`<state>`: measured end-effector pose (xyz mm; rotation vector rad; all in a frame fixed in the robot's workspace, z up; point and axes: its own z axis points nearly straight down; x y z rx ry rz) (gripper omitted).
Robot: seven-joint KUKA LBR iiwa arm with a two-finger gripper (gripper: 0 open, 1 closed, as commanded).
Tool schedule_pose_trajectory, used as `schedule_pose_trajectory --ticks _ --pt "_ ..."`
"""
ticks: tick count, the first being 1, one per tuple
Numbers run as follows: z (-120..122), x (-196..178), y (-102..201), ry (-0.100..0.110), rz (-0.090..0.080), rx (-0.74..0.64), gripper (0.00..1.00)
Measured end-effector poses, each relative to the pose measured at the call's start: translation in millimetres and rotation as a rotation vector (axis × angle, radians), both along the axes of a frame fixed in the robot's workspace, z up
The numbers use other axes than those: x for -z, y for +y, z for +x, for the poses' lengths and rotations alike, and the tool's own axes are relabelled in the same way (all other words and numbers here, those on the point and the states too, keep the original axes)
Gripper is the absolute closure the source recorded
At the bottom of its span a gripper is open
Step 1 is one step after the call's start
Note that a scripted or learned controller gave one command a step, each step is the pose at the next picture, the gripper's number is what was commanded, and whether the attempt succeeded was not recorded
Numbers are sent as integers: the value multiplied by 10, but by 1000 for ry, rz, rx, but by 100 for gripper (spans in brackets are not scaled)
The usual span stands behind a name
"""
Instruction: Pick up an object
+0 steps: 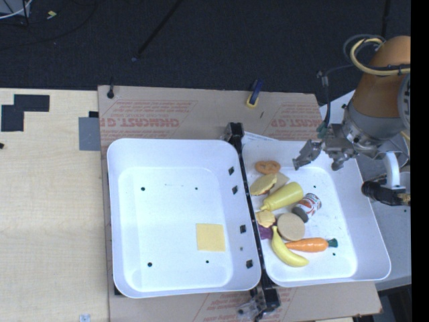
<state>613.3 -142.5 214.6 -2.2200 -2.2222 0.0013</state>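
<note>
Toys lie in a heap in your right bin (375, 247), the banana (288, 252) beside the carrot (310, 245), while your gripper (320, 154) hangs spread apart with nothing in it over the bin's far edge, likely ready to drop down.

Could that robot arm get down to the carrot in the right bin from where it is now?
Probably yes. The carrot lies on top near the front of the right bin, with only the banana touching its near side. The gripper hangs above the bin's far edge, nothing between them.
</note>
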Motion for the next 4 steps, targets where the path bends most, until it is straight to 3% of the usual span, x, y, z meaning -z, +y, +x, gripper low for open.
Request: schedule_pose_trajectory --ticks 1,2,3,4 --pt "286 1242 468 10 4 -3 0" --pt "302 1165 440 2 1 0 0" --pt "316 1043 434 -1 1 0 100" --pt "337 -603 1065 -17 2 -7 100"
